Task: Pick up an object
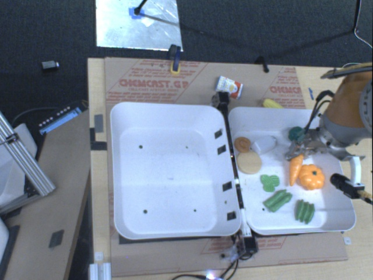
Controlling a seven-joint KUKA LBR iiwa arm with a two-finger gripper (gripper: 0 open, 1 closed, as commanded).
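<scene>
Reaching into the right bin (338, 217), gripper (298, 151) just above an orange carrot (295, 169) beside a pumpkin (311, 177), grip impossible to tell, cardboard-covered bench (157, 80), dark carpet (46, 22).

My arm (355, 107) is cut off by the right edge of the view past the orange band. My gripper (300, 150) sits low over the right bin (338, 220), but its tips blur into the top of the carrot (295, 169), so contact cannot be confirmed. A teal object (296, 134) lies partly behind my wrist; its kind is unreadable. A pale item (265, 143) by the brown disc (242, 144) is washed out against the white floor, possibly a clear cup. The small container (229, 86) beyond the bins carries a label too small to read.
</scene>
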